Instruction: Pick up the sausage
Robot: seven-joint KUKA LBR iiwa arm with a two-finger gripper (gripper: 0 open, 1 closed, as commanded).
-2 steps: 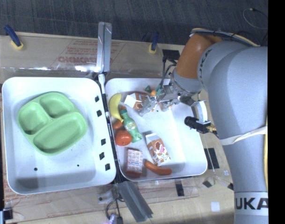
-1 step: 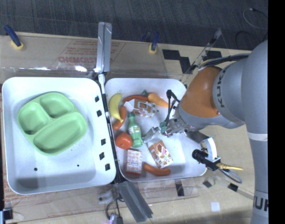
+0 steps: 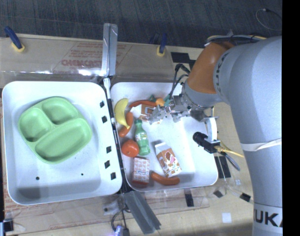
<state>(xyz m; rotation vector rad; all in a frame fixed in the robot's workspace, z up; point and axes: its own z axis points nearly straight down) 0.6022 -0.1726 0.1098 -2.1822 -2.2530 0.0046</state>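
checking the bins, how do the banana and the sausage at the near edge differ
The banana is yellow; the sausage is reddish orange. The banana lies along the right bin's left wall, running top to bottom in the view; the sausage lies crosswise at its near edge. Both are curved and lie in that bin.

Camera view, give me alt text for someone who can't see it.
A grey robot arm's claw hovers over the right bin, among a banana, green bottle, tomato, cartons and a sausage at the near edge. The left bin holds a green divided plate.
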